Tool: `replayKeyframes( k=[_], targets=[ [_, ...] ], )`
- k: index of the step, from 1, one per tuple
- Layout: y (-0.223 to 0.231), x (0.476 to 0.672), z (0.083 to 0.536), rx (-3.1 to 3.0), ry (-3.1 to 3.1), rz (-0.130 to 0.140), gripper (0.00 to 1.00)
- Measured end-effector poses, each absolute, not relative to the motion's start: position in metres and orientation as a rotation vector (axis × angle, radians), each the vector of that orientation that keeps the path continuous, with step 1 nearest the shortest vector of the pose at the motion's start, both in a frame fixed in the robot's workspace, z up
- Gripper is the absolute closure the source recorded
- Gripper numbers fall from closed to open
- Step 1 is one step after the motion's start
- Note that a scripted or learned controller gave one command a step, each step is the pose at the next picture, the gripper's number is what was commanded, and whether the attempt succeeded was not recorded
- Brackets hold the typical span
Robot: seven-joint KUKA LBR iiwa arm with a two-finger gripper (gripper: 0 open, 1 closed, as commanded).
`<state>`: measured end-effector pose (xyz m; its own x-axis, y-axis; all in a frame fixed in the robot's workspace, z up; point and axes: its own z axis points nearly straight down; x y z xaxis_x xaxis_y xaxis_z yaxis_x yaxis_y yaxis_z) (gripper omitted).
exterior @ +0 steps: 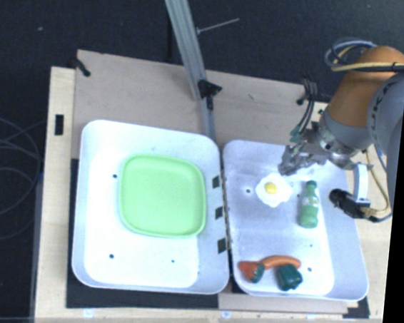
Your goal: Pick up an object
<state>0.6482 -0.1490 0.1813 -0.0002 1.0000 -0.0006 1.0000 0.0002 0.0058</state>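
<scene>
Hovering over the right bin point(345, 269), the gripper point(293, 164) sat just up-right of the fried egg point(273, 190), apparently lined up for it as the nearest pick, with bottle point(309, 205), carrot point(271, 263) and green block point(290, 277) farther off; grip state unclear.

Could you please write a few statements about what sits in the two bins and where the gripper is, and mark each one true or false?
1. The green plate lies in the left bin. True.
2. The green bottle lies in the left bin. False: it lies in the right bin, right of the fried egg toy.
3. The gripper is above the right bin's far end, near the egg. True.
4. The carrot lies on the green plate. False: it lies at the right bin's near edge, beside a dark green block.
</scene>
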Motion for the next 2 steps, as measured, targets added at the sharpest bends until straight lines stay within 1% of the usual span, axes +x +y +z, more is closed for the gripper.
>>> replayKeyframes(
  k=[1,2],
  targets=[
    [-0.15,0.649,0.235,2.218,2.218,0.005,1.0],
    [-0.15,0.649,0.251,2.22,2.22,0.002,1.0]
  ],
)
